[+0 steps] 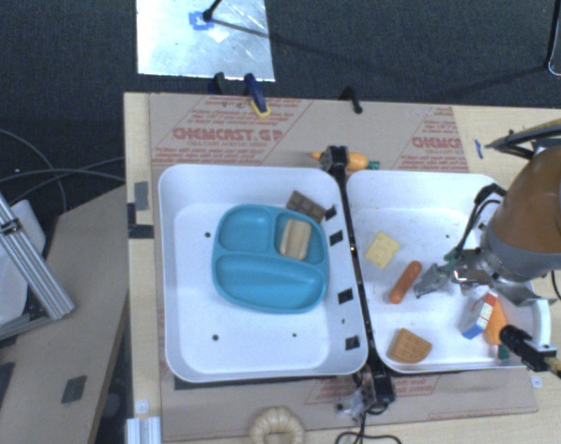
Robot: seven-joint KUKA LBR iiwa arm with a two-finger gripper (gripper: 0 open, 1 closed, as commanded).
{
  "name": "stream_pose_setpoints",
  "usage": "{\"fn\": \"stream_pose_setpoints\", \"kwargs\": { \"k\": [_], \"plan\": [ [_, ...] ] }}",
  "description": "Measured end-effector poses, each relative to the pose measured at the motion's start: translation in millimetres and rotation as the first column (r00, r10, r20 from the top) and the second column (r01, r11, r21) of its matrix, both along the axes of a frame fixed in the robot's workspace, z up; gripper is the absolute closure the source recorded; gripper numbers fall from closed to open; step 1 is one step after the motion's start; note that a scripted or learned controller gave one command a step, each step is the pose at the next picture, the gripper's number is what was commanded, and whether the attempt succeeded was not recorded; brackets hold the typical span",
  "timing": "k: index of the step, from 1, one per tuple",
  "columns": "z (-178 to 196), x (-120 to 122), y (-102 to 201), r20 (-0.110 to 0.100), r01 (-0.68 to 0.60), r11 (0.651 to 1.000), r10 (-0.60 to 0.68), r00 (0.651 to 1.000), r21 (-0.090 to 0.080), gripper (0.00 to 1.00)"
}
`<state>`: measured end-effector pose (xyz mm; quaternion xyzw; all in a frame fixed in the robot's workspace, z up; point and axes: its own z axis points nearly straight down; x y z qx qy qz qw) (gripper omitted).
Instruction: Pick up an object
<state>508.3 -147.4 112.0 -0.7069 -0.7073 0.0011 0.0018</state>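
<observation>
From above, the tool sits low in the right bin, just right of an orange sausage-shaped piece; whether it is parted or closed cannot be told. A yellow square and a waffle lie nearby. The left bin holds a blue tray.

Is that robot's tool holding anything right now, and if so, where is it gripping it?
Nothing is held. The tool hangs in the right bin just beside the toy sausage, with nothing between its fingers.
</observation>
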Motion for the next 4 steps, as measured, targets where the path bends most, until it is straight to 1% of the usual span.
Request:
{"fn": "stream_pose_setpoints", "kwargs": {
  "k": [1, 2, 3, 4],
  "plan": [
    [-29, 0, 0, 0.004, -0.001, 1.000, 0.001, 1.000, 0.000, 0.00],
    [-17, 2, 0, 0.008, 0.000, 1.000, 0.000, 1.000, -0.002, 1.00],
    [29, 10, 2, 0.010, -0.004, 1.000, 0.004, 1.000, -0.002, 1.00],
    [88, 17, 10, 0.012, -0.005, 1.000, 0.005, 1.000, -0.002, 1.00]
  ]
}}
